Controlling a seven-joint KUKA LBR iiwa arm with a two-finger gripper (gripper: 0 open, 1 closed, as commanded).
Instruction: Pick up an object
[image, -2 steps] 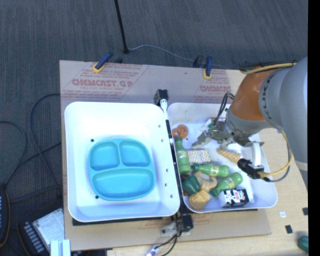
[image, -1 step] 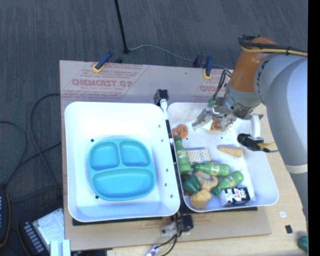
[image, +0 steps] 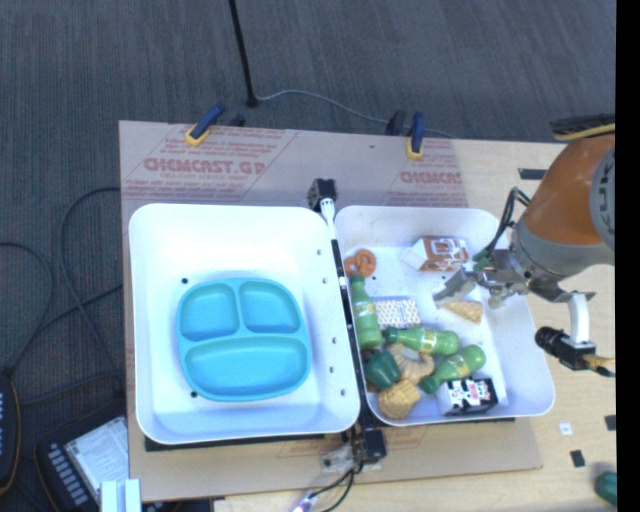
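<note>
The right bin (image: 520, 330) holds several small items. A brown pretzel (image: 360, 263) lies at its far left, and a brown-and-white packet (image: 440, 252) sits near the back. A yellow wedge (image: 466, 311) rests in the middle. Toward the front are a green bottle (image: 365, 320), a checkered packet (image: 397, 312), green vegetables (image: 440, 345), a yellow waffle piece (image: 398, 400) and a black-and-white packet (image: 468, 394). My gripper (image: 472, 283) hangs low over the bin's right half, just above the yellow wedge and in front of the brown-and-white packet. Nothing is visibly held in it.
The left bin (image: 160, 400) carries a blue divided plate (image: 243, 337). Both bins rest on a brown board (image: 200, 160) clamped at the back. Cables and a keyboard lie on the floor at the left. The orange-banded arm (image: 570, 215) comes in from the right.
</note>
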